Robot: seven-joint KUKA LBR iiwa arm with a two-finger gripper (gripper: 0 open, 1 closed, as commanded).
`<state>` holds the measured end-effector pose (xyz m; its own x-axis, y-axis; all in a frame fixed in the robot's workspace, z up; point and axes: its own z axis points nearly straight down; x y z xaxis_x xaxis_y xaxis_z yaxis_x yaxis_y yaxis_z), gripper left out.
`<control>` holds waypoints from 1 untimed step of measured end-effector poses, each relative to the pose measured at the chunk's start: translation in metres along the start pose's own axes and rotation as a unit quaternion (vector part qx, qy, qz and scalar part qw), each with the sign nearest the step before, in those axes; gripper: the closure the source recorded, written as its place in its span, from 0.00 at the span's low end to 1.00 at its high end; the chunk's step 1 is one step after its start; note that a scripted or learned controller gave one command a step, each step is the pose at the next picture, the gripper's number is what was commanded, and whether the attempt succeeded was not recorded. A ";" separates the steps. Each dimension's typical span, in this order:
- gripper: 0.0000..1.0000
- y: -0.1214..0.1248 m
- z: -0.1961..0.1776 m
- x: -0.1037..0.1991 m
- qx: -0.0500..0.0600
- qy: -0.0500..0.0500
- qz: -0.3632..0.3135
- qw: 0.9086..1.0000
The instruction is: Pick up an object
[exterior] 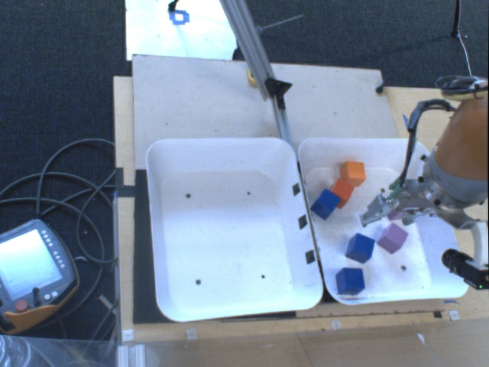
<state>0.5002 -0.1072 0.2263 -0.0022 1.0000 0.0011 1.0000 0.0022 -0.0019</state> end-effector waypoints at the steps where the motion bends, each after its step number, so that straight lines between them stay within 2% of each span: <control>1: 0.00 -0.001 0.048 0.010 0.001 0.000 0.000 1.000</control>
<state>0.4993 -0.0971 0.1781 -0.0026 1.0000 0.0018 1.0000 0.0026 -0.0037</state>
